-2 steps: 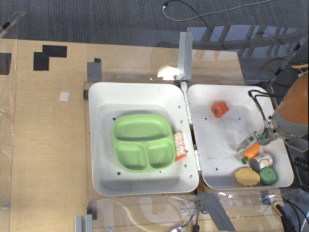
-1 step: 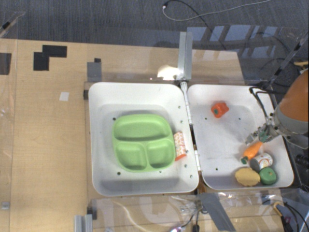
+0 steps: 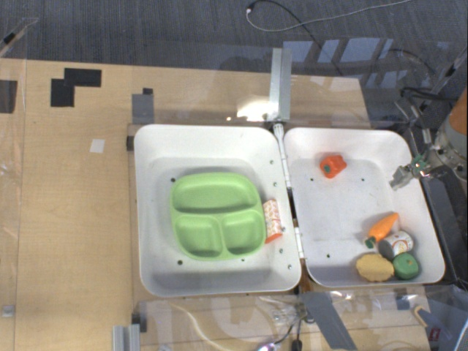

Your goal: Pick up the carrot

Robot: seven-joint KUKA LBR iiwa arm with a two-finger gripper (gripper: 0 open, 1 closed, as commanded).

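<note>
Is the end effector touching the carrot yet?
Apart. The camera view shows the end effector at the right bin's right rim, with bare white floor between it and the carrot, which lies lower down in the toy cluster.

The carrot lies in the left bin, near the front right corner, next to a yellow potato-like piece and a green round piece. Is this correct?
Not quite: the camera view shows the carrot in the right bin, not the left one. The rest holds: it lies near that bin's front right corner, next to the yellow potato-like piece and the green round piece.
</note>
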